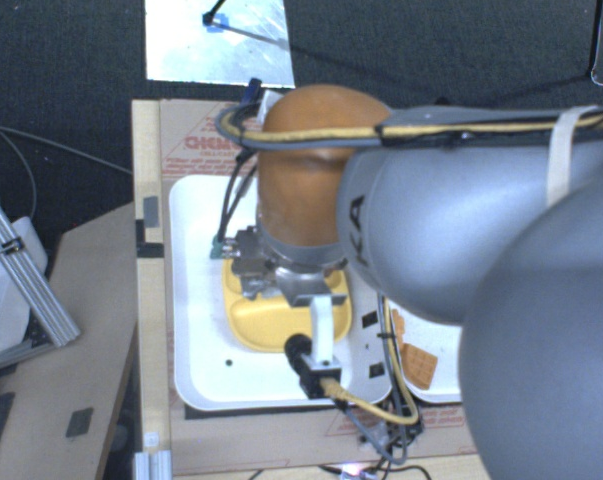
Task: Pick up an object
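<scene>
The grey arm with its orange band (306, 163) reaches from the right over the left white bin (196, 298). Its wrist hangs low over a yellow object (266, 323) lying in that bin and covers most of it. The gripper (281, 303) sits under the wrist, right on the yellow object. A small teal thing (217, 251) peeks out at the wrist's left edge. An orange waffle-patterned piece (418, 361) lies in the right bin (436, 393), partly behind cables.
The bins rest on a cardboard sheet (196, 143) on the bench. A shiny foil sheet (219, 28) lies at the back. Metal rails (26, 268) stand at the left. Cables (376, 408) hang from the wrist near the front edge.
</scene>
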Robot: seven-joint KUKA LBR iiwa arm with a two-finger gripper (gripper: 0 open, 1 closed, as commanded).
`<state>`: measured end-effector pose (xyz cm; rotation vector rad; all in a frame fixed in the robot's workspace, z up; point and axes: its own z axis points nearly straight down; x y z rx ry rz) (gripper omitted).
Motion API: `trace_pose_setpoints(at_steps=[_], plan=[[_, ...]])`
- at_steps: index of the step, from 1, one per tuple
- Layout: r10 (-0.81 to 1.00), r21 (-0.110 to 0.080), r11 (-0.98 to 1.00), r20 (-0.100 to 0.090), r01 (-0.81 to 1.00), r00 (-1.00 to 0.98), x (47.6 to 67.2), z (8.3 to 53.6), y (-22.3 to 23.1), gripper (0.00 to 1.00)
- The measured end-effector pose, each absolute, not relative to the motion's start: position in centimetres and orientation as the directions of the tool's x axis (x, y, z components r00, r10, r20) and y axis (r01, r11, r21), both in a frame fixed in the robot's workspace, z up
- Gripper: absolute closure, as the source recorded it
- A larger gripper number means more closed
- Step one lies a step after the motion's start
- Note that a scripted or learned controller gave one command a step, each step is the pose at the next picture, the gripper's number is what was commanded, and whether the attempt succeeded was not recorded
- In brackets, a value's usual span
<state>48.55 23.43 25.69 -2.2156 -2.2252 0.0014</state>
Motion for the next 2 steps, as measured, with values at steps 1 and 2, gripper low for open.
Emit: trace_pose_setpoints(at_steps=[1, 2], plan=[[1.000, 0.020, -0.004, 0.005, 1.000, 0.003, 53.14, 44.02, 17.21, 1.00], [1.000, 0.005, 0.008, 0.002, 1.000, -0.008, 52.91, 44.14, 17.60, 1.00]])
